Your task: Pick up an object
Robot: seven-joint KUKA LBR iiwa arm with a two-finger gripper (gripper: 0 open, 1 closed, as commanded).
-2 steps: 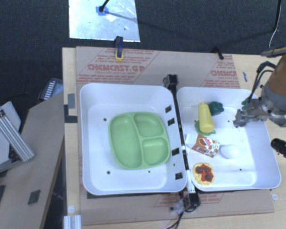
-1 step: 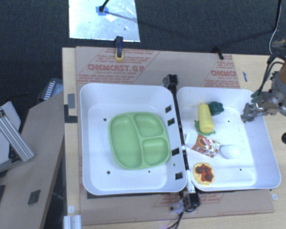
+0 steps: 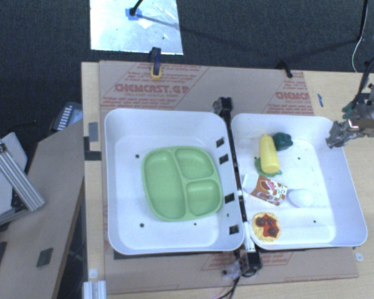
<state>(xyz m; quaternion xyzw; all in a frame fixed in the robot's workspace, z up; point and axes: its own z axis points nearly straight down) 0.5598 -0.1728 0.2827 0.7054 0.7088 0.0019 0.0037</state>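
The right bin [image 3: 336, 192] holds a yellow corn cob [image 3: 268, 154] lying on a green leafy piece [image 3: 282, 140], a red and white packet [image 3: 269, 190], a white egg-like lump [image 3: 301, 197] and a small pizza-like disc [image 3: 266, 225] near the front left corner. The gripper [image 3: 340, 134] hangs over the bin's far right rim, well to the right of the corn cob, with nothing seen between its fingers.
The left bin [image 3: 121, 167] carries a green divided plate [image 3: 181, 182]. A black hinge strip [image 3: 232, 173] runs between the bins. Cardboard [image 3: 193, 86] lies under both. A foil sheet [image 3: 136, 17] sits at the back left.
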